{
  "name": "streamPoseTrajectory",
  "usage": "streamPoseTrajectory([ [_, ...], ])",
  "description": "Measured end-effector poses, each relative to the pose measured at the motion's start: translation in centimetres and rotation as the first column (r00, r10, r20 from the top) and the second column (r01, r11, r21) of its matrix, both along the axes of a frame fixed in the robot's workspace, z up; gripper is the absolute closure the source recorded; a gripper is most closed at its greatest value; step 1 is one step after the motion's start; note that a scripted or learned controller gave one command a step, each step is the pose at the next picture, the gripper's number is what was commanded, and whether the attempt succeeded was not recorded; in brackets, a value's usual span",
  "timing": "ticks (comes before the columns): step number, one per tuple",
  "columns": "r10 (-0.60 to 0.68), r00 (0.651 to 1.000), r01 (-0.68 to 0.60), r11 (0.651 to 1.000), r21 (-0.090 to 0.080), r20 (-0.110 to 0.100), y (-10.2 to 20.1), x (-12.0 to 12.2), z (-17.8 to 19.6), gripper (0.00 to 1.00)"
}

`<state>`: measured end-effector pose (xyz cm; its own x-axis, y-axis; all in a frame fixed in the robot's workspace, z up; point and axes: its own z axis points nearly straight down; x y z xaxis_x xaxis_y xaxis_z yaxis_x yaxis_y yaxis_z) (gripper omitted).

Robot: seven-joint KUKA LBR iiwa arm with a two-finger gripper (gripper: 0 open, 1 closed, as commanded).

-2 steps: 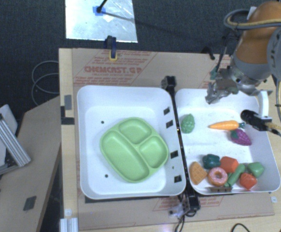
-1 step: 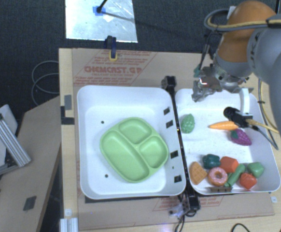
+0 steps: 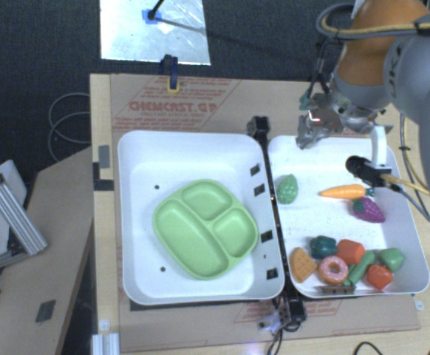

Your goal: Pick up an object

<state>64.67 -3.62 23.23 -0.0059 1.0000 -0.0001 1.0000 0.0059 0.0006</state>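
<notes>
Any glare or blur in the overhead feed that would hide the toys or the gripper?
Camera view: even light and soft shadows, with the carrot and grapes sharp; glare sits on the foil sheet beyond the bins; the gripper is dark and slightly soft, so its fingers are hard to make out.

Plate point(image 3: 205, 229) in left bin point(image 3: 137, 165), toys point(image 3: 344, 261) right.

Robot lab, arm point(image 3: 414, 65), bins point(image 3: 137, 198), cables point(image 3: 71, 120)
</notes>
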Motion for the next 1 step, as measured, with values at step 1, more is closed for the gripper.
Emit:
streamPoseTrajectory([
  [1, -0.004, 1.000, 0.004, 1.000, -0.001, -0.003, -0.35, -0.12, -1.88, 1.00],
])
